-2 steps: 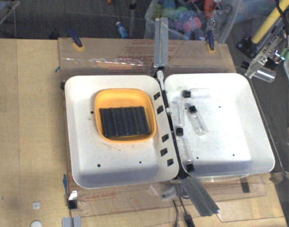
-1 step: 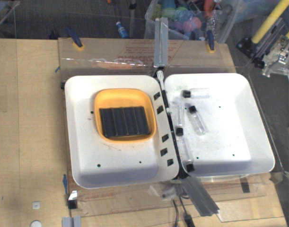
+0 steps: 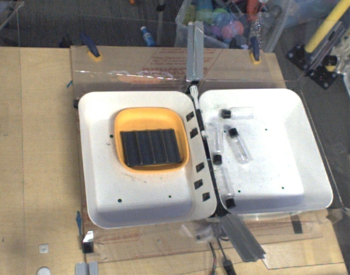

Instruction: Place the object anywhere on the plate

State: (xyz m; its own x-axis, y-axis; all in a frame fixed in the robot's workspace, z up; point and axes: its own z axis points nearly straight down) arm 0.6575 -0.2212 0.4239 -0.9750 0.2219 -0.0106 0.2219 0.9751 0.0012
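Orange plate (image 3: 152, 117) in left bin (image 3: 94, 153), landmark; dark ribbed rectangular object (image 3: 150, 147) lying flat on it. Clear black-capped vials (image 3: 238, 144) right of plate, in right bin (image 3: 289, 153). Gripper state: cannot tell.

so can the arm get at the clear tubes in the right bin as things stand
Probably yes. The clear tubes lie loose and uncovered on the floor of the right bin, on the side the arm reaches in from, and nothing lies over them. One lies close to the divider.
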